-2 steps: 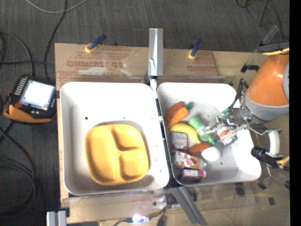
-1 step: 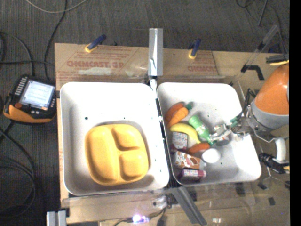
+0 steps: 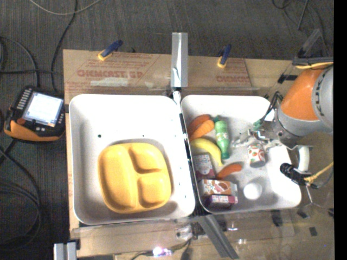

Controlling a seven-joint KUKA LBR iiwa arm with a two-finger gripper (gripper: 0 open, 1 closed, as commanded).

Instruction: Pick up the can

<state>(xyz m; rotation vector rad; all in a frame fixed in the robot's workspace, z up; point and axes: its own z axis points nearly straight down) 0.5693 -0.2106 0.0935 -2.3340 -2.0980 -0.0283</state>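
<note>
Two shallow white bins sit side by side: the left white bin holds a yellow divided plastic tray, and the right white bin holds the clutter. The grey arm with the orange band comes in over the right bin's far side. Its gripper hangs near a small red-and-white cup, and honestly I can't tell how wide it's open or whether it holds anything.

The dark maroon can looks to be lying on its side, touching the yellow banana, just above a red box. It's probably light, stiff and slick, so I'd pinch across the body.
</note>
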